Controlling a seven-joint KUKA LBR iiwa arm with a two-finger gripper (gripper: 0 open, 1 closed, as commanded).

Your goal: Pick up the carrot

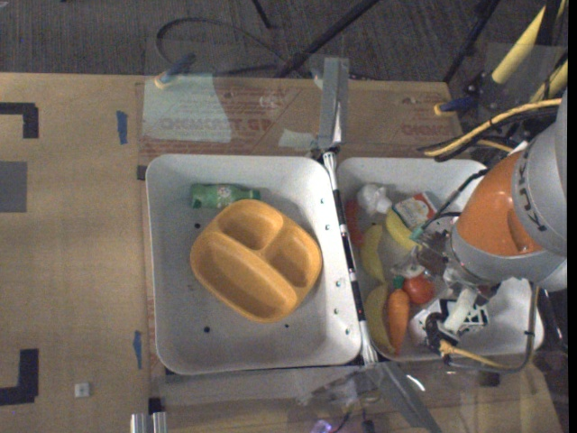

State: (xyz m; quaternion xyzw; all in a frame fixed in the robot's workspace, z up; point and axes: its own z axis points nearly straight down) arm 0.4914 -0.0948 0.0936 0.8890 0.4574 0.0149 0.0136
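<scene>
The carrot (398, 317) is orange and lies in the right bin (516, 307) near its front left corner, lengthwise toward the front wall. My gripper (430, 262) hangs low over the middle of that bin, just behind and to the right of the carrot. A small red tomato-like thing (417, 289) sits between the gripper and the carrot's top end. The grey wrist with its orange band (494, 224) hides the bin's right middle. I see nothing held.
Crowding the right bin's left side are yellow fruit-like things (373, 262), a yellow piece (399, 227), a white bottle (371, 198) and a small carton (415, 210). The left bin (171, 269) holds a yellow divided plate (256, 258) and a green packet (223, 194).
</scene>
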